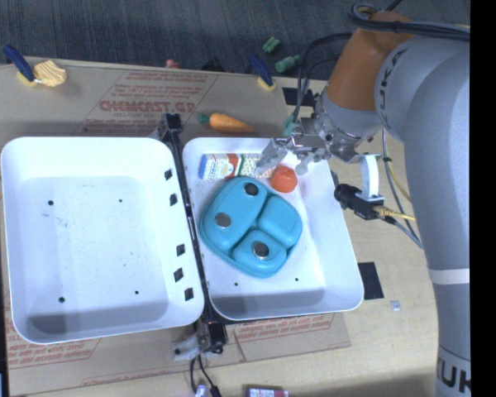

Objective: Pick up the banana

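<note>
My gripper [286,162] hangs over the back of the right bin [335,263], open, with nothing between its fingers. A small red-orange ball [284,179] lies just below the fingertips, beside them rather than held. In front of the ball a large blue moulded piece [252,224] with three round studs lies flat and takes up the bin's middle. A printed packet [228,166] lies along the back wall, left of the gripper. No yellow banana shape can be made out among these things.
The left bin [87,230] stands beside the right one, with a black-clipped divider [184,222] between them. An orange carrot [227,122] lies on the cardboard behind the right bin. A blue clamp with a yellow pad [45,74] holds the far left corner. Cables [380,209] hang by the wrist.
</note>
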Robot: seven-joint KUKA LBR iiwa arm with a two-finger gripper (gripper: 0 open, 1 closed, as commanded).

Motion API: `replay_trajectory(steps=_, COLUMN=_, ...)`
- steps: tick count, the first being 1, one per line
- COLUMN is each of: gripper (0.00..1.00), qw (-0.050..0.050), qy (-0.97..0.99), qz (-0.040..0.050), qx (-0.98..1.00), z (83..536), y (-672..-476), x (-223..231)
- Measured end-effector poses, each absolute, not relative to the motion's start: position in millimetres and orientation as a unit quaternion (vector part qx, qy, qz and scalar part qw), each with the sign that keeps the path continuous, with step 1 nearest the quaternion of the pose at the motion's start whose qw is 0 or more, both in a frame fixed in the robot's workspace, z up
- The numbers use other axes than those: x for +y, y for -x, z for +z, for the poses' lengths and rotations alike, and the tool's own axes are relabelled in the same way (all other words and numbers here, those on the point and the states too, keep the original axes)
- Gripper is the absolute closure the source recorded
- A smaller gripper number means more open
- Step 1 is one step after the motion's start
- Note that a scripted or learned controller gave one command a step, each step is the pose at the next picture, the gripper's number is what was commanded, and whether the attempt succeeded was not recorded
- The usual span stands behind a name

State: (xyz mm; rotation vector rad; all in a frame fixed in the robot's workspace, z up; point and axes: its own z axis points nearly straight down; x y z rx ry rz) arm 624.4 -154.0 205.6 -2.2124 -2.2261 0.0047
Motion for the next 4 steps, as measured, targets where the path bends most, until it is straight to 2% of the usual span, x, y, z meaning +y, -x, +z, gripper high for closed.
replay_trajectory(steps=1, gripper=0.00, qw=0.000, qy=0.641, qz=0.0000, qx=-0.768, z=287, y=-611.8, x=-44)
replay_trajectory(steps=2, gripper=0.00, qw=0.001, qy=0.691, qz=0.0010, qx=-0.723, z=324, y=-605.4, x=32)
replay_trajectory(steps=3, gripper=0.00, qw=0.002, qy=0.757, qz=0.0026, qx=-0.654, z=276, y=-544.2, x=81)
replay_trajectory(steps=4, gripper=0.00, qw=0.000, qy=0.624, qz=0.0005, qx=-0.781, z=394, y=-502.3, x=12)
